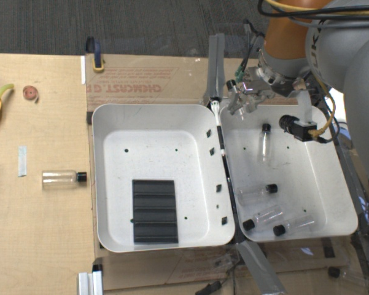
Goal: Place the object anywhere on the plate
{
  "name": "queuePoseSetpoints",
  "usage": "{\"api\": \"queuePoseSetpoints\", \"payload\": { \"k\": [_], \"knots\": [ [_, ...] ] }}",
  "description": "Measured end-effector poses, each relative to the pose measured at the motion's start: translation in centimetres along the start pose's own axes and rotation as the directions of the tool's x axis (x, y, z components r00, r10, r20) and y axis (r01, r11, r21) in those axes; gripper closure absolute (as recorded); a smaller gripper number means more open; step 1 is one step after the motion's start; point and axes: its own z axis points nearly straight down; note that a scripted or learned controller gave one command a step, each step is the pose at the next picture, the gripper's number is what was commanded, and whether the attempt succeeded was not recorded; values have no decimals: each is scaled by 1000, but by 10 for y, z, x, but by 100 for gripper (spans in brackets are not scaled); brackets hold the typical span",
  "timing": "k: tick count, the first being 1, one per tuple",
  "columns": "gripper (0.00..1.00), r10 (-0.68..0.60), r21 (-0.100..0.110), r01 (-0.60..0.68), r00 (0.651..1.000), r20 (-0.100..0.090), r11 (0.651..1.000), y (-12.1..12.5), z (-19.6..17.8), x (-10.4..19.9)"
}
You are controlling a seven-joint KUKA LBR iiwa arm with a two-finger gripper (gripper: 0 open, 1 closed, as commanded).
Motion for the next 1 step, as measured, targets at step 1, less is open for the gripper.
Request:
{"api": "queuePoseSetpoints", "payload": {
  "k": [1],
  "knots": [
    [100, -103, -2, 103, 995, 1, 995, 5, -17, 82]
  ]
}}
